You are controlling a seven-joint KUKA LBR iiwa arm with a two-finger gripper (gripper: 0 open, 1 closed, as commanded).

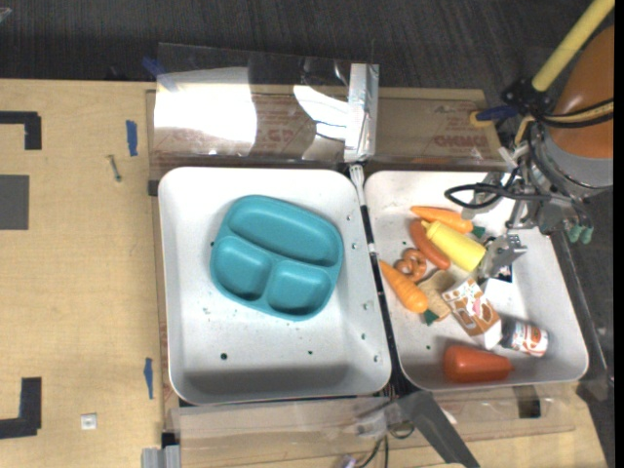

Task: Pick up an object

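Note:
The right bin (568, 305) holds a heap of toy food. A yellow piece (456, 247) lies across an orange carrot (439, 214). Below them are a pretzel (411, 262), a second carrot (405, 288), a brown and white carton (472, 307), a small white and red can (527, 338) and a red piece (476, 363). My gripper (500, 254) hangs low in this bin, just right of the yellow piece and above the carton. Nothing shows clearly in its grasp.
A teal divided plate (276, 255) lies in the left bin (195, 359). Between the two bins runs a raised divider rim (371, 281). Clear plastic sheeting and cardboard (292, 120) stand behind the bins. Arm cables (487, 195) hang over the right bin's far edge.

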